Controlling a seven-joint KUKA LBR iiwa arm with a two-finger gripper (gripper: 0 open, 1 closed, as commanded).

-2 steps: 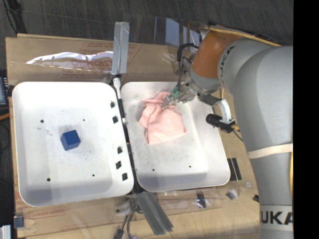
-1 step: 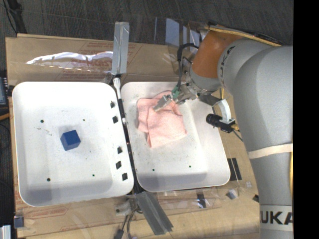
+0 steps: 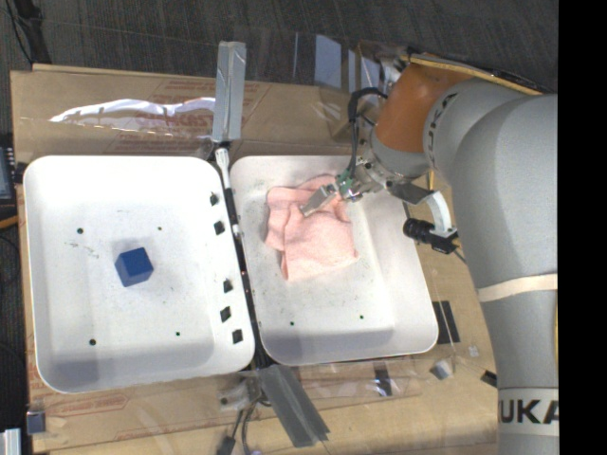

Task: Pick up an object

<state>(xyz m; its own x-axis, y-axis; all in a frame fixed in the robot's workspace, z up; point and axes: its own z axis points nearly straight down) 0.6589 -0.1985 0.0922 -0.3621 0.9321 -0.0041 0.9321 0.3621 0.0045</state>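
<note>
A small blue cube (image 3: 134, 265) sits well left of the jaws, in the left white bin (image 3: 57, 349). The crumpled pink cloth (image 3: 308, 230) lies in the right white bin (image 3: 408, 325), directly beneath the gripper (image 3: 327, 199), its long axis trailing down-left. Whether the jaws pinch its upper fold cannot be told.

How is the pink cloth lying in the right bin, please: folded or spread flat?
Crumpled: the pink cloth shows folds and bunched edges, with the tool at its upper edge.

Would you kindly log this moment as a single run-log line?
gripper: over pink cloth, right bin | grasp: unconfirmed | blue cube: left bin, untouched
</note>
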